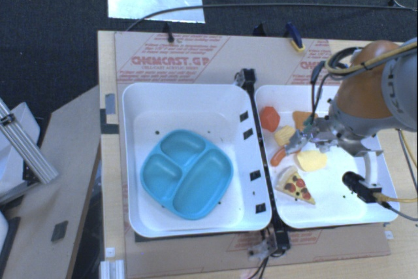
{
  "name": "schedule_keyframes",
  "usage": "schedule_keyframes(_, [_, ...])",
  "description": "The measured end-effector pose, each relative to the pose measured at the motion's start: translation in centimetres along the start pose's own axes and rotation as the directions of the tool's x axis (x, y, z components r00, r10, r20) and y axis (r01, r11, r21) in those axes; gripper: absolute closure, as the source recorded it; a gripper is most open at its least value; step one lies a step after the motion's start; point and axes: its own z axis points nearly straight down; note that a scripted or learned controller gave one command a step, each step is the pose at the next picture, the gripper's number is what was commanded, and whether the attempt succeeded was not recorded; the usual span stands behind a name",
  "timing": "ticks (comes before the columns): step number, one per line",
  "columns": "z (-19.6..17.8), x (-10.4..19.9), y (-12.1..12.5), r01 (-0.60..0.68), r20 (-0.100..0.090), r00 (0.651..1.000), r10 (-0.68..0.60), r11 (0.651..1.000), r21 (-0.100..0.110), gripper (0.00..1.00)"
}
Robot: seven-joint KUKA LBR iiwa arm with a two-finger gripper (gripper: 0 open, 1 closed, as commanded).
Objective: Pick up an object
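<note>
Item 1, left bin (196, 93): we are logging a shallow white bin with a blue plate (187, 173) lying flat in it (three compartments, nothing in them that we can make out).

Item 2, right bin (339, 215): it is sitting just beside the left bin, and the two are meeting along a dark middle strip. All the loose pieces are lying in its left half:
- red round piece (270, 118), lying near the far left corner;
- pale yellow chunk (285, 135), lying just beside the red round piece on its near side;
- orange piece (301, 119), lying to the right of the red round piece, at the gripper's far edge;
- thin red strip (279, 157), lying at a slant below the pale yellow chunk;
- yellow slab (311, 161), lying just right of the thin red strip;
- pizza slice (295, 185), lying nearest the front wall, apart from the rest.

Item 3, arm (372, 91): it is reaching in from the right over the right bin. Its gripper (305, 138) is hanging low among the pieces, between the orange piece and the yellow slab and close to the pale yellow chunk. We cannot tell whether it is spread or pressed together, and we are seeing nothing held in it.

Item 4, bench (176, 52): a brown sheet with red lettering is lying under both bins.
</note>
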Motion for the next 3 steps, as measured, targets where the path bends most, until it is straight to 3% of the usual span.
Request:
schedule_keyframes(1, [5.1,0.0,0.1,-0.001,0.0,1.0,0.001,1.0,0.001,0.0])
schedule_keyframes(2, [3.9,0.0,0.1,0.0,0.001,1.0,0.0,1.0,0.0,1.0])
schedule_keyframes(3, [-1.6,-1.0,0.0,-0.002,0.001,1.0,0.002,1.0,-0.002,1.0])
